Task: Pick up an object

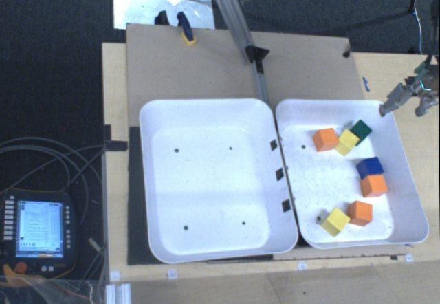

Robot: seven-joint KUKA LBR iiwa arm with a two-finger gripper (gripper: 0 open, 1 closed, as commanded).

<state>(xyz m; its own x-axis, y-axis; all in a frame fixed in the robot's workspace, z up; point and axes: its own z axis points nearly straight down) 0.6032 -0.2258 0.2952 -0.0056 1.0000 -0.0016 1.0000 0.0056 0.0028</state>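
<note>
Several coloured blocks lie in the right bin (323,182). An orange block (325,139), a yellow block (347,142) and a green block (361,131) cluster near its far side. A blue block (369,166) touches a second orange block (373,186) along the right wall. A third orange block (359,212) and another yellow block (335,221) sit at the near side. My gripper (403,108) hangs at the view's right edge, above the bin's far right corner and apart from every block. It is open with nothing between its fingers.
The left bin (206,179) stands beside the right one, joined by dark clips (280,173). A grey slanted pole (234,14) crosses the far bench. A teach pendant (38,230) and cables lie at the lower left.
</note>
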